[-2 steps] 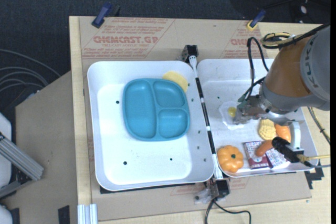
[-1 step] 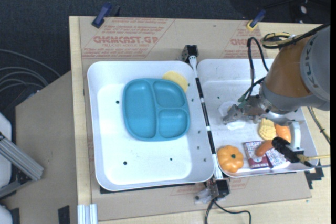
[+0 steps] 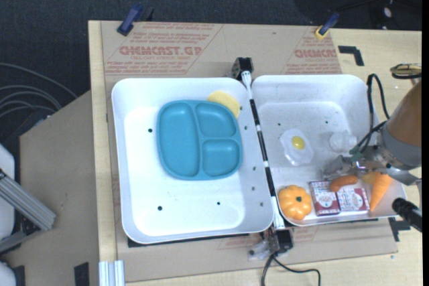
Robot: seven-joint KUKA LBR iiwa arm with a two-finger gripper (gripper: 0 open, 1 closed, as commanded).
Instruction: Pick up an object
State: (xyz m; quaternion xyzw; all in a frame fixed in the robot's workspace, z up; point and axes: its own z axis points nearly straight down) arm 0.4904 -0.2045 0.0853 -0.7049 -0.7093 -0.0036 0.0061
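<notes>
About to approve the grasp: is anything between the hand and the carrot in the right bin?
Nothing visible. The hand sits right above the carrot, with an orange piece beside its tip.

- Teal-blue plastic divided tray (image 3: 198,139), one flat colour.
- Pale yellow round object (image 3: 226,101) beside it.
- Two glossy white bins (image 3: 134,110).
- White fried-egg toy (image 3: 295,146) with yellow yolk.
- Orange toy pumpkin (image 3: 295,203).
- Orange toy carrot (image 3: 379,190).
- Red-and-white printed packet (image 3: 339,199).
- Tan board (image 3: 167,47) with red lettering.
</notes>
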